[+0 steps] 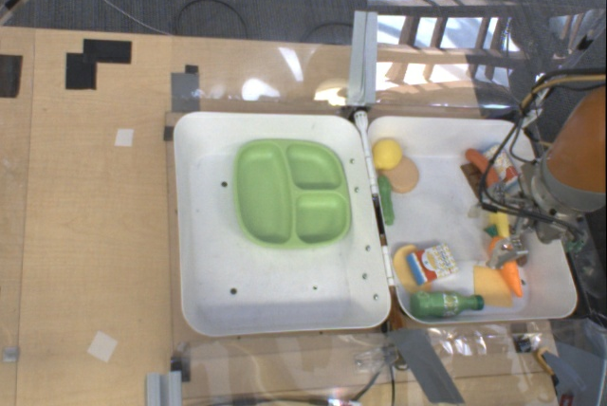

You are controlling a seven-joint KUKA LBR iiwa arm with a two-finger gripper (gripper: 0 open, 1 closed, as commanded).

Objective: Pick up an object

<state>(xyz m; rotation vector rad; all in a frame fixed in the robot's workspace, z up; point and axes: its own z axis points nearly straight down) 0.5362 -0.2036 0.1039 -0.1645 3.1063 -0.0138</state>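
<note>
Grey with its orange band, the arm (pixel 577 162) comes in from the right edge of the frame and stands closest to the lens, its wrist hanging over the right side of the right bin (pixel 446 205). The left bin (pixel 204 300) fills the middle of the frame and holds a green divided plate (pixel 289 191), well apart from the arm.

Every loose piece lies in the right bin. A green bottle (pixel 446 304) lies along the bin's lower wall, its long axis running left to right in the frame. Above it sits a white packet (pixel 438 259), and a yellow wedge (pixel 490 283) lies to the bottle's right. A yellow ball (pixel 386 153) and a tan disc (pixel 404 175) sit at the bin's upper left, far from the wrist.

The gripper (pixel 512 250) is low over the clutter at the bin's right side; cables and its own body hide its tip, so whether it is wide, narrow or holding anything cannot be told. A small orange carrot (pixel 513 278) lies just below it in the frame, beside the wedge, its long axis running roughly top to bottom. That looks the likeliest pick: a short move toward the frame's lower edge, closing across the carrot's width.
</note>
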